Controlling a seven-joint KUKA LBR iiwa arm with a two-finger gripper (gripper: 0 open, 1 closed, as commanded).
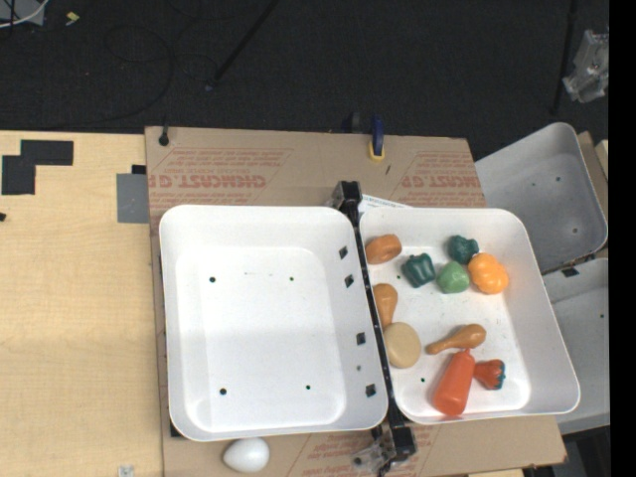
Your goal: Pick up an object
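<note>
The right white bin [522,321] holds several toy foods. An orange-brown piece [383,248] lies at its upper left, near a green pepper [418,268]. A dark teal piece [461,248], a green ball [452,278] and an orange fruit [488,273] cluster at the upper right. Lower down lie a brown piece [385,301], a beige round piece [401,346], a drumstick [457,340], an orange-red carrot shape [453,383] and a small red pepper [489,373].
The left white bin [258,326] adjoins the right one along a black clipped divider [360,296]. A white egg shape [245,454] lies outside, below the left bin. A grey metal panel [552,192] stands at the right. Cardboard lies under both bins.
</note>
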